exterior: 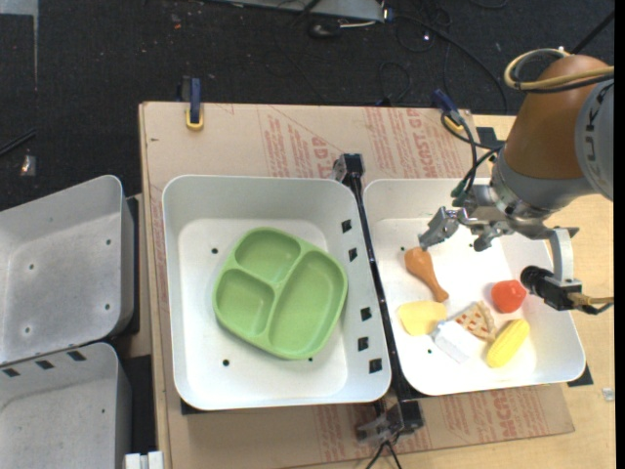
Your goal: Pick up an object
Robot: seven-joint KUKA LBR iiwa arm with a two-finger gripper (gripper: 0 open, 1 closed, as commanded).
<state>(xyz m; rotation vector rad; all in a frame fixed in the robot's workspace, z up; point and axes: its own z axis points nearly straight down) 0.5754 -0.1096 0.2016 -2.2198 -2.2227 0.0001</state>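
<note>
Lying on the floor of the right bin (557, 364), a toy chicken drumstick (427, 271) is seen as the object nearest the gripper (459, 225). It is coloured orange-brown, with a rounded, thicker meat end and a thinner shank. Its long axis is set on a diagonal: the bulbous end points toward the upper left, at the bin's far inner part, while the narrow end points toward the lower right, at the cluster of other toys. It is placed in the left half of the right bin, just below and to the left of the gripper, and apart from it.

The gripper is held above the bin's far part, with nothing seen between its fingers; whether they are spread or closed cannot be told from this view.

Near the drumstick's narrow end a pale yellow piece (421, 317) is found, and beside it a waffle-like piece (476, 320) with a white block (450, 342) at its lower edge. A red round toy (507, 295) and a yellow oblong toy (507, 343) are set further right. In the left bin (186, 213) a green divided plate (280, 291) is laid flat.
</note>
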